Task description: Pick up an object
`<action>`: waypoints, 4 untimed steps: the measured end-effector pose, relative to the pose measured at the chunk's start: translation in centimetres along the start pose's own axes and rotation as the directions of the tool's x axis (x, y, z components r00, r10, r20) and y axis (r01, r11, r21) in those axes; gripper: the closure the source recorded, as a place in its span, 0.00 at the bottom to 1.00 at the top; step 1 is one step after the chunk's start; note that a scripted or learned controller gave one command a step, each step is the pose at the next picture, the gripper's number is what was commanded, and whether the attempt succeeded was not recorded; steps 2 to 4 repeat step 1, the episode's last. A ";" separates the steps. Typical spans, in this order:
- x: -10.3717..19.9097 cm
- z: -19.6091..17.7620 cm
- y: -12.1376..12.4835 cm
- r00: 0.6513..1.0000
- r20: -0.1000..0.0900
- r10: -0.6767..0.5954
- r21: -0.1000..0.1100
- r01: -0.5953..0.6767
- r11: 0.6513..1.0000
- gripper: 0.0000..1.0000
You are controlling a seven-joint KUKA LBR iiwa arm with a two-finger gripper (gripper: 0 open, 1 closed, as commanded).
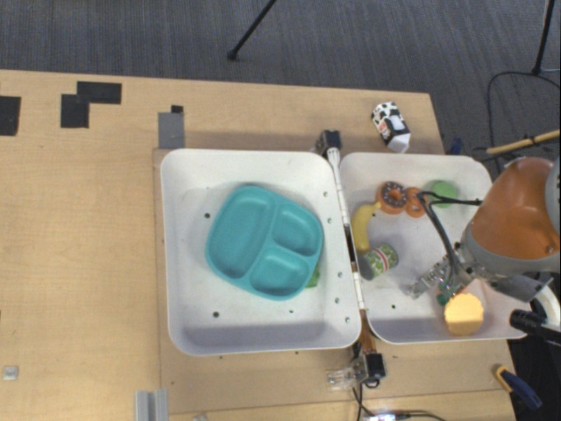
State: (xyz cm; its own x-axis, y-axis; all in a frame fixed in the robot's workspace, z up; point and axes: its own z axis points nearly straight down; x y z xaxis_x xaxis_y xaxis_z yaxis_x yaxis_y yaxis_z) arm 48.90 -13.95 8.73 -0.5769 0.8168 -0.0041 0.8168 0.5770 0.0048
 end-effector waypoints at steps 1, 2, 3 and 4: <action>5.5 -9.8 5.4 0.955 -0.001 0.296 0.001 -0.296 0.955 1.00; 5.5 -9.8 5.4 0.955 -0.001 0.296 0.001 -0.296 0.955 1.00; 5.5 -9.8 5.4 0.955 -0.001 0.296 0.001 -0.296 0.955 1.00; 5.5 -9.8 5.4 0.955 -0.001 0.296 0.001 -0.296 0.955 1.00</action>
